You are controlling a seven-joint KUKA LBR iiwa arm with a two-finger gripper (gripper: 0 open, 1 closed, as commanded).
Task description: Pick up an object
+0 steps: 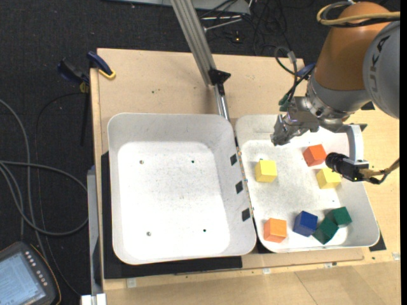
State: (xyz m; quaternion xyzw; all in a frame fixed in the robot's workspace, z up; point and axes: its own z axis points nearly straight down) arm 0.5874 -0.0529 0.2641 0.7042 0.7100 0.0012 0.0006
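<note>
My gripper (282, 135) hangs over the far left part of the right bin (254, 221), its dark fingers pointing down. Nothing shows between the fingers. A yellow cube (266, 171) lies just below and left of the gripper. An orange cube (314, 155) sits to the gripper's right, and a second yellow cube (328, 178) lies beyond it. Along the near side of the bin are an orange cube (275, 229), a blue cube (306, 223) and two green cubes (334, 223).
The left bin (121, 170) lies beside the right one, with black clips on the shared rim (240, 186). A metal pole (194, 33) slants in from the top. A black cylindrical part (341, 166) on the arm overhangs the right bin.
</note>
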